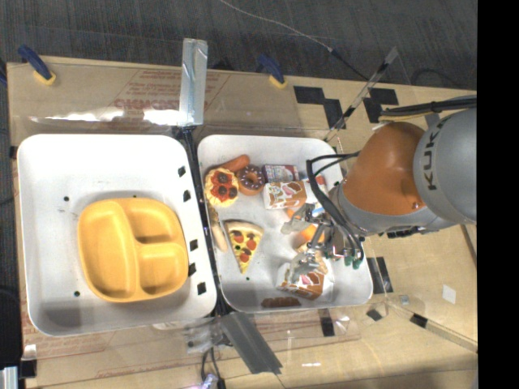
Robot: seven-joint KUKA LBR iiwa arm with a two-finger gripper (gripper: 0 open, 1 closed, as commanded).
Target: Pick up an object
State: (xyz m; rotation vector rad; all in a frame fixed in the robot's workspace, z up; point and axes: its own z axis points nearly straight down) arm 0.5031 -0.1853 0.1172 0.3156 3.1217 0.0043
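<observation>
At the near edge of the right bin (243,302) a dark brown sausage-like piece (280,302) lay against the wall, and just beyond it a small clear packet (303,279) rested beside the gripper (323,237); the gripper hung low over the bin's right side, among wrapped toy foods, and whether it was open or gripping anything could not be told; left of it lay a pizza slice (243,242); farther back sat a round pizza (220,186), a chocolate doughnut (250,179) and a printed packet (287,194); the left bin (49,160) held a yellow divided tray (132,249); the surface (97,79) stretched beyond.
</observation>
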